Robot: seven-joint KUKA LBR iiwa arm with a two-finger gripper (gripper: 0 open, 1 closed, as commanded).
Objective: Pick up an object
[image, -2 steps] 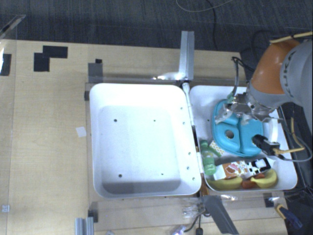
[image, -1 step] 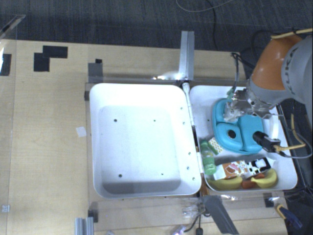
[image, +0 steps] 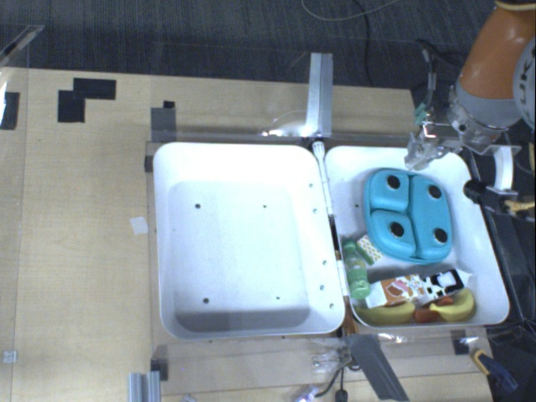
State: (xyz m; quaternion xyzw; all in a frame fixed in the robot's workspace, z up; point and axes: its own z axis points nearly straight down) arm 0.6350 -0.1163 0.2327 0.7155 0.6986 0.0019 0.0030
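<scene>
Banana (image: 423, 311) and unreadable printed carton (image: 414, 288) below blue tray (image: 410, 213); pincer (image: 418, 159) state unclear.

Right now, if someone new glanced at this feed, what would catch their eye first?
Probably the bright blue four-compartment tray lying in the right bin. Next, the arm's orange band at upper right, with the gripper near that bin's far edge. Small packaged items and bananas crowd the bin's near end.

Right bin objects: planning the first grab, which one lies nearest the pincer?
The blue four-lobed block, just below the pincer; the green bottle and banana sit at the bin's near end.
</scene>
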